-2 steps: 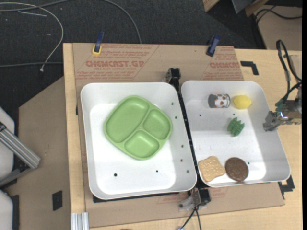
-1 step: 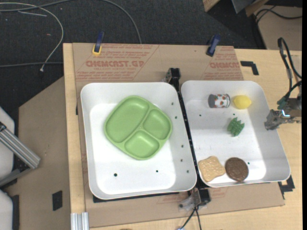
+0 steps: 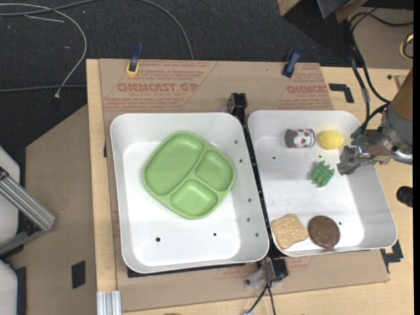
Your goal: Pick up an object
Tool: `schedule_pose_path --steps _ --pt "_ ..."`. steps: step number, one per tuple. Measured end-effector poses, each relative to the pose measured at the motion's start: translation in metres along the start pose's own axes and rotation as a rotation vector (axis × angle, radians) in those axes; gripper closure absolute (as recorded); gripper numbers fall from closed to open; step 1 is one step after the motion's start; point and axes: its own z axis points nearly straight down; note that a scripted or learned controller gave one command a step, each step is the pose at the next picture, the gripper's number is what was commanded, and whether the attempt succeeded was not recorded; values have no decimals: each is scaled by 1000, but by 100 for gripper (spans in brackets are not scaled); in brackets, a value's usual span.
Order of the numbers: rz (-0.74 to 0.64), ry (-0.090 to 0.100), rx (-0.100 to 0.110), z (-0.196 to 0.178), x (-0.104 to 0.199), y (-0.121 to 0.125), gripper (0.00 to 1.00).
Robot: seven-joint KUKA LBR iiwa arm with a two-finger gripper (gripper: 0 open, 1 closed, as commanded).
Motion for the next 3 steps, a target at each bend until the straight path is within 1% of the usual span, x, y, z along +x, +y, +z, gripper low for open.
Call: schedule_pose_path --steps 1,2,3 --pt "1 -2 -2 0 41 16 100" --pt "2 -3 -1 10 86 33 100" --pt "2 -1 -1 14 131 44 100"
